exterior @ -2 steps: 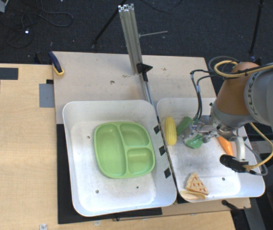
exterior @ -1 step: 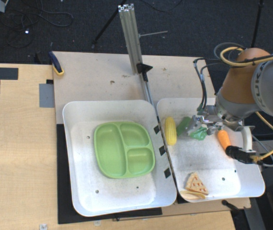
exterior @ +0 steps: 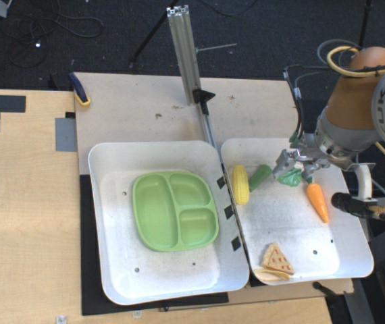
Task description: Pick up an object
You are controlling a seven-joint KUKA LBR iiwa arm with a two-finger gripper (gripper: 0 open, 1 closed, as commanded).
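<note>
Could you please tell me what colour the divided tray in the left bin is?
The divided tray is light green, clearly visible in the camera view.

The arm [exterior: 354, 106] is a thick rounded column, orange over its bulging upper part with a grey collar beneath and a pale grey shell at its right. A yellow cable loops over the top and dark cables run down its left side. The claw [exterior: 299, 164] is bare grey metal, small and angular.
</note>
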